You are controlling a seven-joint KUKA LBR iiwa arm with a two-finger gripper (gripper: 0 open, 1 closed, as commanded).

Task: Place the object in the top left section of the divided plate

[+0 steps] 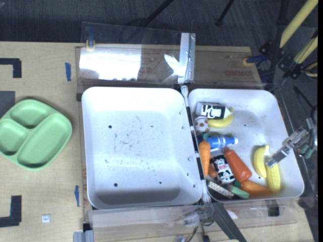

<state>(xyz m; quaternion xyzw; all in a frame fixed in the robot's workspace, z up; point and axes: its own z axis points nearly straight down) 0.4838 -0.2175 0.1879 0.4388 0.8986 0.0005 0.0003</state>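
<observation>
**Pick not yet secured; plate unloaded**

Camera view: the gripper (276, 158) hangs at the right bin (250, 99), its tip beside the yellow banana (260, 160) and corn cob (274, 178). Whether the jaws are open or closed cannot be told; nothing is seen held. The green divided plate (33, 133) sits on the surface, well apart to the left, beyond the left bin (133, 100). Judgement: grasping step. Next move calls for a confirmed hold, then a long carry across to the plate's top left section.

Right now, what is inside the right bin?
The right bin holds toy food heaped along its left wall: a banana, carrot, blue bottle, corn cob. What lies beneath the heap is covered.
</observation>
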